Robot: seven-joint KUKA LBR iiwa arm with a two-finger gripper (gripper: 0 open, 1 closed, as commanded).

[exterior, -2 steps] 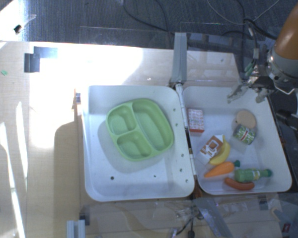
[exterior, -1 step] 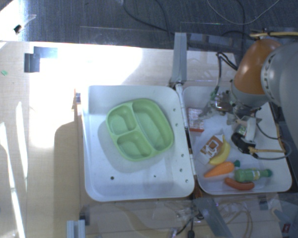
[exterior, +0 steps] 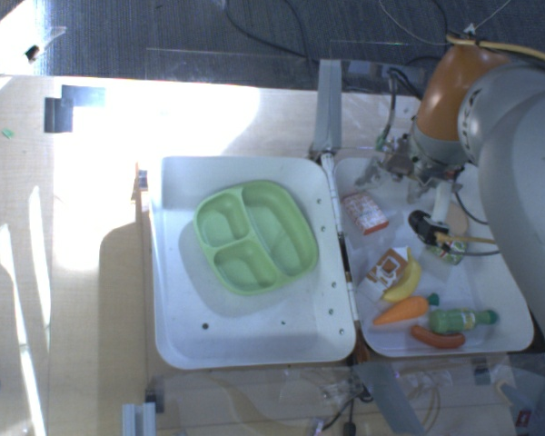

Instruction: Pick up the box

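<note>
A red and white box [exterior: 364, 213] lies flat in the right bin [exterior: 518, 321], near its left wall. My gripper [exterior: 398, 173] hangs over the far end of that bin, just beyond and to the right of the box, below the orange wrist band [exterior: 450, 98]. Nothing shows between its fingers. A smaller orange and white carton [exterior: 387, 268] lies nearer the front, touching a banana [exterior: 405, 282].
The left bin [exterior: 177, 334] holds a green divided plate [exterior: 254, 236]. At the front of the right bin lie a carrot [exterior: 401, 312], a green bottle [exterior: 460, 319] and a red sausage-shaped item [exterior: 439, 338]. The grey arm covers the bin's right side.
</note>
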